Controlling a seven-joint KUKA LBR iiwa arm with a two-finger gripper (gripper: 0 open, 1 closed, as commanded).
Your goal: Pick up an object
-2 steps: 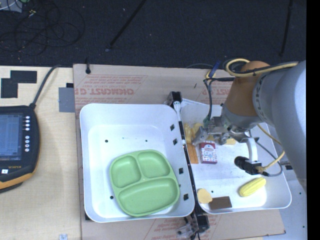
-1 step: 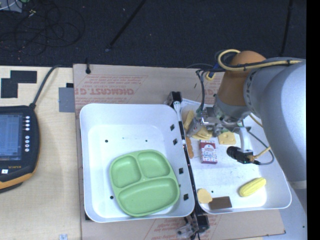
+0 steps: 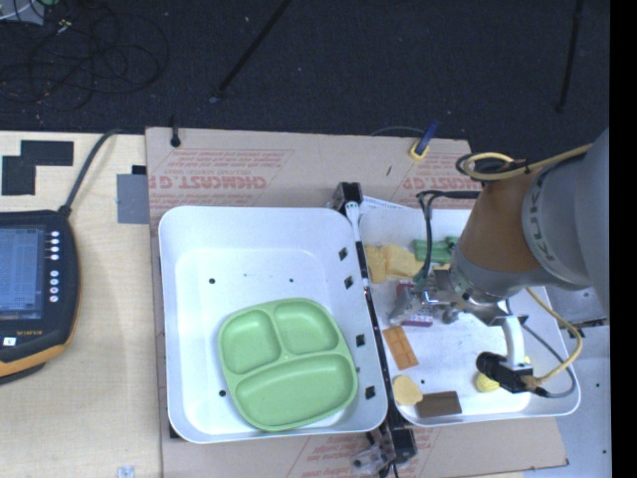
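gripper (image 3: 418, 305) lowered into right bin (image 3: 557, 398) among small items; grip state cannot be told. green divided plate (image 3: 289, 363) seen in left bin (image 3: 189, 267).

Two bins side by side
A tray (image 3: 289, 364) lies in the left bin (image 3: 189, 267); the right bin (image 3: 557, 391) beside it holds small things.

Two shallow white bins sit side by side on a bench. The left bin (image 3: 189, 257) is mostly open floor along its far and left sides; a green divided plate (image 3: 289, 363) fills its near right part. The right bin (image 3: 557, 401) is crowded: the grey arm (image 3: 528, 237) covers its far right, yellow pieces (image 3: 390, 261) lie at the far left, and an orange block (image 3: 400, 347) and a brown block (image 3: 438, 403) lie along the near left. A bare patch lies mid-floor.
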